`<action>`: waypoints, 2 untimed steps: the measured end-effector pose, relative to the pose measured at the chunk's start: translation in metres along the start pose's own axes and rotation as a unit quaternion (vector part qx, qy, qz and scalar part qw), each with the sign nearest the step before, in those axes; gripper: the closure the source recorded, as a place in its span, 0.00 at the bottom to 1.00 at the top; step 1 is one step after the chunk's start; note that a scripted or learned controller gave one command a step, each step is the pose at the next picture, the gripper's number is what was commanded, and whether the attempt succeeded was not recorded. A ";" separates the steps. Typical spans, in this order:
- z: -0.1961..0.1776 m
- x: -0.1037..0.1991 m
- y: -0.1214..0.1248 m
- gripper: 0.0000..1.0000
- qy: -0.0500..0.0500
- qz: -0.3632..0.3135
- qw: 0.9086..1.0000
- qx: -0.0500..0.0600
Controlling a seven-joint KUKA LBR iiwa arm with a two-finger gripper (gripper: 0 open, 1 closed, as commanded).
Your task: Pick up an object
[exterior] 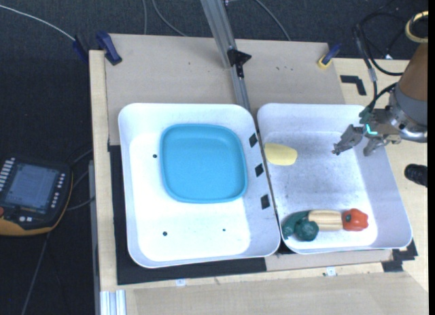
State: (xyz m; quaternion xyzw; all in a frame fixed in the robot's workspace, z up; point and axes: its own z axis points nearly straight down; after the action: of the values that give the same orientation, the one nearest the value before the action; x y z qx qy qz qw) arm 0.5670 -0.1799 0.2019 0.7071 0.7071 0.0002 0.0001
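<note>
Two white bins sit on a pale tan tabletop (170, 75). The left bin (136, 239) carries a few small black dots and holds a sky-blue plate (203, 162). The right bin (326, 123) has a grey, speckled smudge across its floor. In it are a pale yellow lump (281, 154), a dark green piece (300, 227), a beige stick (326, 220) and a red piece (355, 220) with a small green tip. The gripper (357, 145) is dark grey with a small teal light. Blue clamps (109, 48) grip the tabletop's far edge, one with a yellow tip. The floor (41, 103) is black carpet crossed by thin pale cables. A black-and-orange handset (30, 194) has a grey screen.
</note>
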 end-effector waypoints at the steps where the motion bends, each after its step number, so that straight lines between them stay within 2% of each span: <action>1: 0.000 0.000 0.000 0.00 0.000 0.000 1.000 0.000; 2: 0.045 0.002 -0.008 0.00 0.000 0.000 1.000 0.002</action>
State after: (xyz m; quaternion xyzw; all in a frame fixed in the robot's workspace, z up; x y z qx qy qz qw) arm 0.5595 -0.1783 0.1571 0.7070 0.7073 -0.0009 -0.0014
